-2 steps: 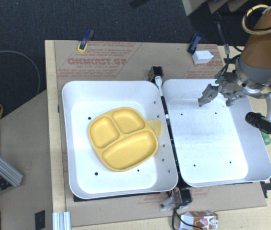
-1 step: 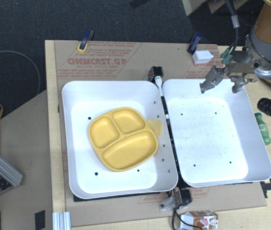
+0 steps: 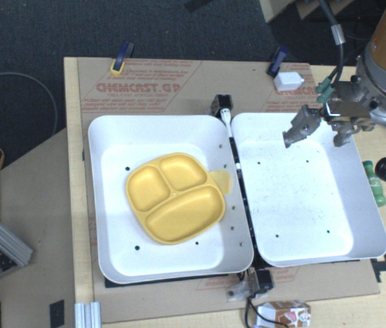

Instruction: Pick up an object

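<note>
The pick is not yet underway: the gripper is hanging over the right bin near its far edge, fingers spread apart with nothing between them. The only thing I'm seeing to pick, a yellow divided plate, is lying flat in the middle of the left bin, well apart from the gripper. So reaching across, closing and lifting are all left, I'd say. The raised rims where the bins meet are lying between the two. A small white block is sitting at the bench's far edge, out of the way.
</note>
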Motion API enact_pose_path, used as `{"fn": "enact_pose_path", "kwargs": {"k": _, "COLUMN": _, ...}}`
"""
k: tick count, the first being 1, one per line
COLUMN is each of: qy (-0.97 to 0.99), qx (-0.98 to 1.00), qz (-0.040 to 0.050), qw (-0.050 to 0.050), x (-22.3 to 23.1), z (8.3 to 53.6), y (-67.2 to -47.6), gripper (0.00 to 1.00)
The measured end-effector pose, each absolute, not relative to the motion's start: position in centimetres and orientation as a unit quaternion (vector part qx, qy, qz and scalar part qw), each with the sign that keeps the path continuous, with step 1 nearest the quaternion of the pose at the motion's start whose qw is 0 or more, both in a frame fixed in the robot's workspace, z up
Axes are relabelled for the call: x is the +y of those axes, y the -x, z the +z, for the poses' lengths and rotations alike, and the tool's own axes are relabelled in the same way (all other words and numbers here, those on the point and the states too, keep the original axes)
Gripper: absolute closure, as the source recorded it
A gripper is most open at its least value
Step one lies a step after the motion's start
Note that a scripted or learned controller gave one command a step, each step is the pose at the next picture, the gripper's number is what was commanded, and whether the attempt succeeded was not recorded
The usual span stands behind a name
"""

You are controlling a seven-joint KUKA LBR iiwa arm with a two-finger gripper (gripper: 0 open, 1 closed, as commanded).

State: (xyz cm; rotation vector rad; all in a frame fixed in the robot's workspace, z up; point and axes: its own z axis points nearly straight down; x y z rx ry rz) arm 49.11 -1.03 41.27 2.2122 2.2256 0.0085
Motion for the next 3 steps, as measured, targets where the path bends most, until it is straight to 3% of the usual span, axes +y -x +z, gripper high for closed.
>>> {"fn": "enact_pose_path", "kwargs": {"k": 1, "qy": -0.703, "qx": 0.711, "qz": 0.0082, "qw": 0.005, "x": 6.1, "z": 54.4, "y": -47.9, "gripper": 0.00}}
{"fn": "enact_pose_path", "kwargs": {"k": 2, "qy": -0.707, "qx": 0.708, "qz": 0.0018, "qw": 0.002, "x": 5.7, "z": 54.6, "y": -48.0, "gripper": 1.00}}
{"fn": "enact_pose_path", "kwargs": {"k": 3, "qy": -0.707, "qx": 0.707, "qz": -0.0053, "qw": -0.004, "x": 7.2, "z": 43.3, "y": -47.8, "gripper": 1.00}}
